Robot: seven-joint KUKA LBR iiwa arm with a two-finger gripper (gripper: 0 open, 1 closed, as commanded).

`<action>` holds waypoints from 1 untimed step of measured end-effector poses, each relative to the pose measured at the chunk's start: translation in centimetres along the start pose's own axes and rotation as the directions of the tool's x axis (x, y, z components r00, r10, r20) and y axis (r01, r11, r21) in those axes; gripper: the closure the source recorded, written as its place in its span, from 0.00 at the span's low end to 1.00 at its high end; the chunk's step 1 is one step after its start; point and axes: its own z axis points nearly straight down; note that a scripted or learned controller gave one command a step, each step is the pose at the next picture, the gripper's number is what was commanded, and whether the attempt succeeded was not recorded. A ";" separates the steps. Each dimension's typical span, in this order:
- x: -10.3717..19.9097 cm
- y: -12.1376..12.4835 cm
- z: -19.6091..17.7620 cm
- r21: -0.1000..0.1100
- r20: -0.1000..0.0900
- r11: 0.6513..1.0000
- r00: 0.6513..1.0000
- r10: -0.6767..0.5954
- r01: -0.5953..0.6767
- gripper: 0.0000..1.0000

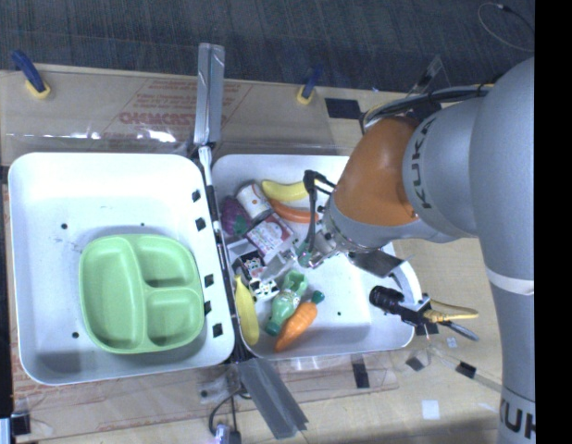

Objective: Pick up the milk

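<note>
The arm's claw (311, 253) hangs low in the right white bin (388, 336); whether it grips anything, I cannot tell. The small white-and-red milk carton (269, 236) lies just beside it, among toy foods.

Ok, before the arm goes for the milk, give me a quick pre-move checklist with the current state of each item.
1. Milk located: cannot tell. A small carton-like item lies in the right bin among the clutter, but its label is too blurred to confirm.
2. Gripper over the right bin: ok, it sits above the pile near that carton.
3. Finger state: cannot tell, the wrist hides it.
4. Clear access around the carton: not ok. The banana, a purple item and the green bottle crowd close.
5. Carrot out of the way: ok, it lies nearer the front wall.
6. Green tray in the left bin: ok, ready as a drop spot.
</note>
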 end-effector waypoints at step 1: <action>-1.2 4.7 0.3 -0.006 0.006 0.977 0.977 -0.211 0.211 0.00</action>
